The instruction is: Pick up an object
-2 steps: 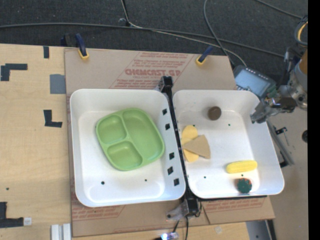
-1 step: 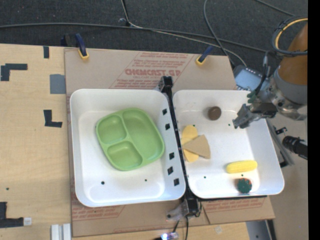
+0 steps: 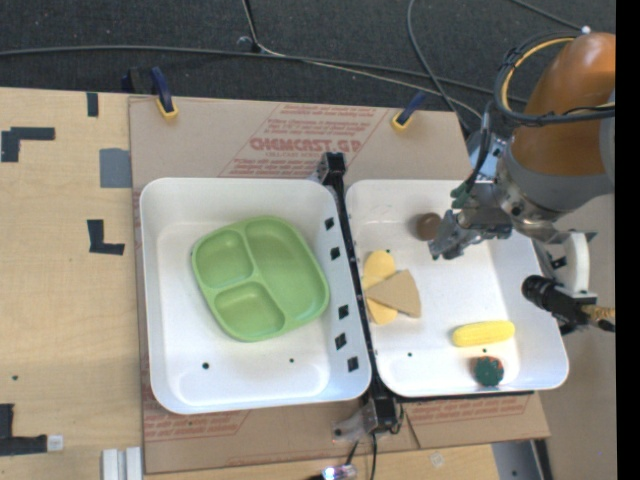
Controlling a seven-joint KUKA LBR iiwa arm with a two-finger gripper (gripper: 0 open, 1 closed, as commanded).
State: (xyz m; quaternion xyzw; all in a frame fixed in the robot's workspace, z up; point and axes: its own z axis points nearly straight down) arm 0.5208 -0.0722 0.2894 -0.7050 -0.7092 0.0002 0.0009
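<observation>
Arm enters from the right of the camera view, orange band uppermost, wrist bent down over the far right part of the right bin. Gripper hangs low over the bin floor, pointing down and toward the divider. The dark fingers blur together against the wrist hardware: cannot tell how wide the jaws stand, and nothing can be made out between them.

Candidate objects, placed from the jaws:
- Small brown round object: just beside the jaws on the divider side, slightly toward the far wall. Touching or apart, cannot tell.
- Tan wedge: toward the near edge and the divider from the jaws, lying flat, overlapping a yellow disc; a second yellow piece shows under its near edge.
- Yellow corn cob: well toward the near edge from the jaws, lying on its side.
- Small dark green object: beyond the corn, close to the near wall.

Left bin, across the divider and well apart from the jaws, holds a green three-compartment tray, tilted in plan.

Surroundings: both bins sit on a cardboard sheet fixed by two clamps at its far edge. Black cables loop over the arm. A black fitting juts by the right bin's right wall.
</observation>
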